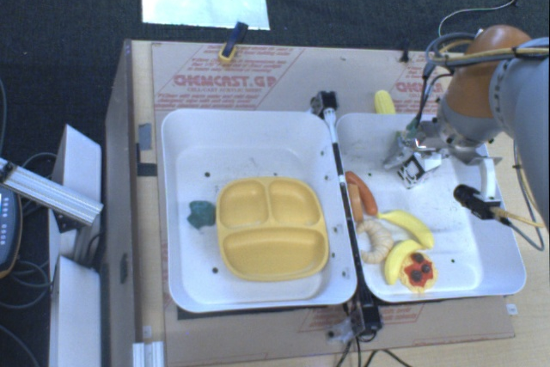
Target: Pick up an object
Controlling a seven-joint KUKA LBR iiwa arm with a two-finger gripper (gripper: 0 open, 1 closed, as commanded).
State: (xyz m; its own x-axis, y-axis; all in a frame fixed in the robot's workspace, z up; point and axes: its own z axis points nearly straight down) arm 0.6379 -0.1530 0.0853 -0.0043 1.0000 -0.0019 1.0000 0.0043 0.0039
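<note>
The grey arm comes in from the right, its orange band bulging above the wrist, and bends down into the far part of the right bin (507,266). The gripper (412,166) hangs low over the bin floor with its two fingers a little apart and nothing seen between them.

The task's things lie in the near left part of that bin: a glossy red-orange hot dog (362,193) along the left wall, a pale knobbly shrimp (375,241) just near of it, two smooth curved yellow bananas (406,243) beside the shrimp, and a small pizza slice (419,272) with dark red toppings at the near end. All look like moulded plastic play food. A yellow corn cob (384,103) rests at the bin's far rim.

The left bin (185,185) holds a yellow three-compartment plate (271,229) with rounded corners, and a small dark green lump (202,214) just left of it.

The brown board (284,69) under the bins carries red print reading "CHEMCAST GP".
</note>
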